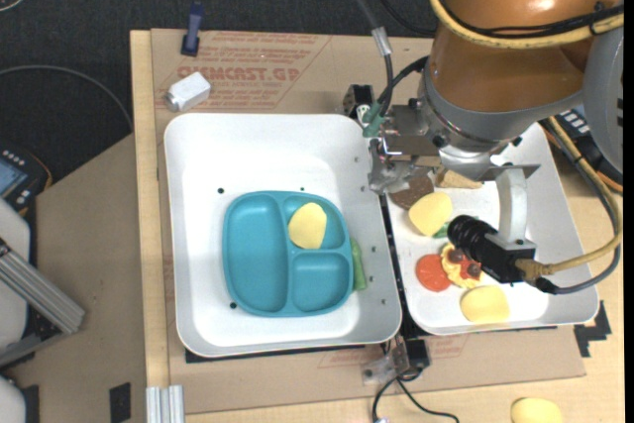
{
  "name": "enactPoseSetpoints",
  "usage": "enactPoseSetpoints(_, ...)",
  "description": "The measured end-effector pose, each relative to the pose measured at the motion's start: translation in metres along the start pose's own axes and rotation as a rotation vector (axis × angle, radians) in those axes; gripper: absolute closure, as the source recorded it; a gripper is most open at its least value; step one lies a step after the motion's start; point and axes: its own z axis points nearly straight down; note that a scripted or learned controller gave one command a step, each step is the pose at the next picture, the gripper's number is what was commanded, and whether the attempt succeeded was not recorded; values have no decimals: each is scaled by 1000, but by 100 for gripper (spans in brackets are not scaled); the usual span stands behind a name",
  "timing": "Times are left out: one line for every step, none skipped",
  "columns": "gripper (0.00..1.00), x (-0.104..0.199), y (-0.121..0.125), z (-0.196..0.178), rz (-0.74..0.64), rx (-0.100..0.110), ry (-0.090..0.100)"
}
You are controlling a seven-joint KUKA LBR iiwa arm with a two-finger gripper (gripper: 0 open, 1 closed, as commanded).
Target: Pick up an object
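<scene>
The gripper [388, 175] hangs over the right white bin [570, 243], at the wall it shares with the left bin. Whether the gripper is parted or closed cannot be told; nothing is seen held. The nearest candidate, a pale yellow rounded plastic piece [431, 213], lies just beside the gripper, toward the view's lower right. A brown flat piece [416, 192] lies between them. The yellow piece appears nearly round, so approach angle is judged non-critical.
</scene>
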Motion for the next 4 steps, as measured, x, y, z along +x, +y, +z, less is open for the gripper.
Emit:
enactPoseSetpoints(100, -25, 71, 106, 9, 6, -3)
enactPoseSetpoints(100, -12, 23, 142, 7, 12, -1)
enactPoseSetpoints(100, 3, 17, -3, 2, -13, 3)
enactPoseSetpoints(100, 46, 25, -181, 0, -19, 6)
